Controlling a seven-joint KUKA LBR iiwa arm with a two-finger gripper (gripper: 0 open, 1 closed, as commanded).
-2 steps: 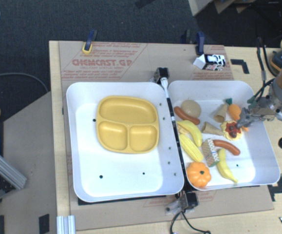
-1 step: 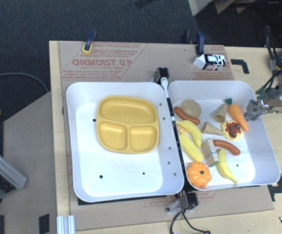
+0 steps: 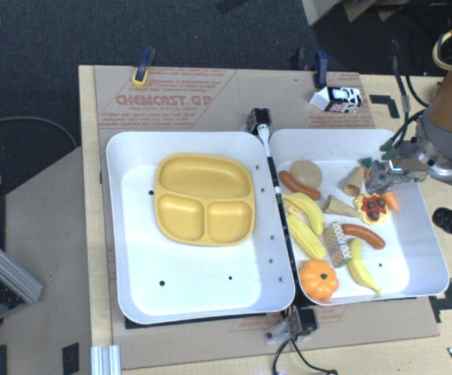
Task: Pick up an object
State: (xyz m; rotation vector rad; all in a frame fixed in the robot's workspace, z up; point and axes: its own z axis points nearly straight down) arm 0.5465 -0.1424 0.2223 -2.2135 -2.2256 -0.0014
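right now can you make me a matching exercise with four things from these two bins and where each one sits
Column one:
1. yellow divided tray
2. small pumpkin
3. gripper
4. round bun

Column two:
A. near front edge of the right bin
B. upper part of the right bin, just above a hot dog
C. in the left bin
D. over the right bin's far right side, by the pizza slice

Pairs: 1-C, 2-A, 3-D, 4-B
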